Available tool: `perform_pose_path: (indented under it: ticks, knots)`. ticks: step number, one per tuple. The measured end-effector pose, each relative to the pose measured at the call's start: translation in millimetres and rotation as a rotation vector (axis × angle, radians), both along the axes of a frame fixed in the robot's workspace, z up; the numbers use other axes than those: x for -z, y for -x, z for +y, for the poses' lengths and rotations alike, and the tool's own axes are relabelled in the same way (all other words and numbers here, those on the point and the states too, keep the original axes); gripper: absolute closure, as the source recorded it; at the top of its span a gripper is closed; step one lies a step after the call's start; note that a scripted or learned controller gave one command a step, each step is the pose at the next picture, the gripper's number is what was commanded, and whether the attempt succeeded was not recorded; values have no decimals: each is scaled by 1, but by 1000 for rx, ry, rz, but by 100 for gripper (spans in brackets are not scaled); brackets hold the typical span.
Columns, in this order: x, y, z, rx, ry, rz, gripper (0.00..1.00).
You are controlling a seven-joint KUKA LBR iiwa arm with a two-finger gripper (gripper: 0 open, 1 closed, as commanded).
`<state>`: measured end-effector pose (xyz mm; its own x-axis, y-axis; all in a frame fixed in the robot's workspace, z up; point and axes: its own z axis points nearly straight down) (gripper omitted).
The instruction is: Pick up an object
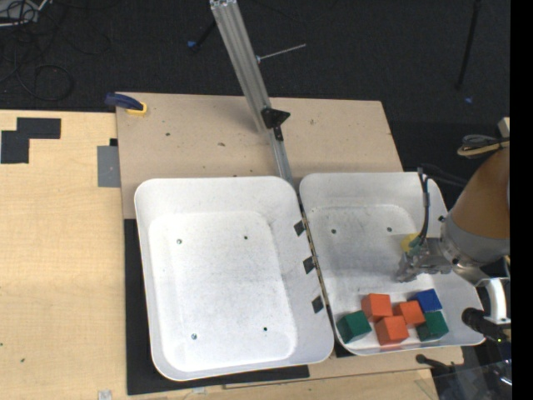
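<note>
Here the gripper (410, 267) sits low in the right bin (358, 194), just beyond the coloured blocks (393, 317) clustered at its near edge, grip state unclear

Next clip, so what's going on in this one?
A KUKA arm reaches in from the right over the right bin, its hand low inside the bin, just above a cluster of blocks at the near edge: three orange blocks, two green blocks and a blue block. Nothing shows between its fingers. The left bin sits alongside.
</note>
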<state>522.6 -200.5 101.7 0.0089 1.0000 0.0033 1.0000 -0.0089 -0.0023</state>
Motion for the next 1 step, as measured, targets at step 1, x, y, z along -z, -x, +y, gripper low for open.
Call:
perform_pose_path:
  ticks: [1]
  knots:
    - [-45, 2, -9, 1, 4, -4, 100]
